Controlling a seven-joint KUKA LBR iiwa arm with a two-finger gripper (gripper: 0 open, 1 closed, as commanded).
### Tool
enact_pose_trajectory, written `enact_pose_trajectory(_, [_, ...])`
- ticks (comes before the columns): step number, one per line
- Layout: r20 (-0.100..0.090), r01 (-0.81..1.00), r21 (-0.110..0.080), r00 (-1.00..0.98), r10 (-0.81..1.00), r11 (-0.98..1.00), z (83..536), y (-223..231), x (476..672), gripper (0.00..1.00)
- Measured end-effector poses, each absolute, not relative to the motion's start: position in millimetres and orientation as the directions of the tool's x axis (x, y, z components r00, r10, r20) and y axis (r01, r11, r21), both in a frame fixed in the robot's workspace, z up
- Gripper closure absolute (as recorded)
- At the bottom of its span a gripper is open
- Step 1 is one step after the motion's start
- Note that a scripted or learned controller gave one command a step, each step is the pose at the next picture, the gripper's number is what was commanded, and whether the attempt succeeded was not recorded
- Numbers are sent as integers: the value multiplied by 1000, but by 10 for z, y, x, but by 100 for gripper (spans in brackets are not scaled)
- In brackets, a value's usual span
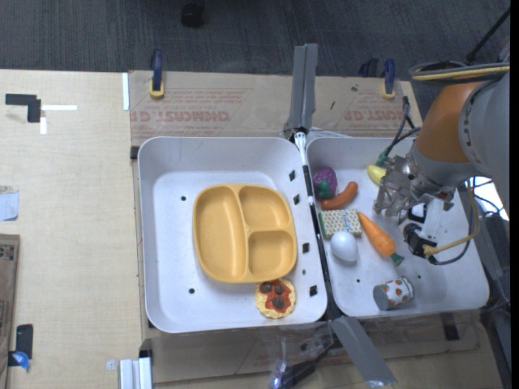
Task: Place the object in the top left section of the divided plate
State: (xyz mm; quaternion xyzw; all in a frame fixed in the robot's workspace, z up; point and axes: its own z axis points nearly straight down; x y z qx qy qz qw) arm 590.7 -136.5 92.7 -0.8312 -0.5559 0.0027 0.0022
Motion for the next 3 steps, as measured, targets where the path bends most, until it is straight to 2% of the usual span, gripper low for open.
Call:
enact_pose_trajectory(1, [-3, 870, -4, 494, 870, -494, 1452, -2092, 6254, 100])
enact_pose_trajectory(2, [-4, 850, -7, 527, 850, -527, 871, -1093, 6225, 100])
enact_pose_trajectory(3, [-5, 707, -5, 707, 707, -707, 873, -2024, 6578, 100])
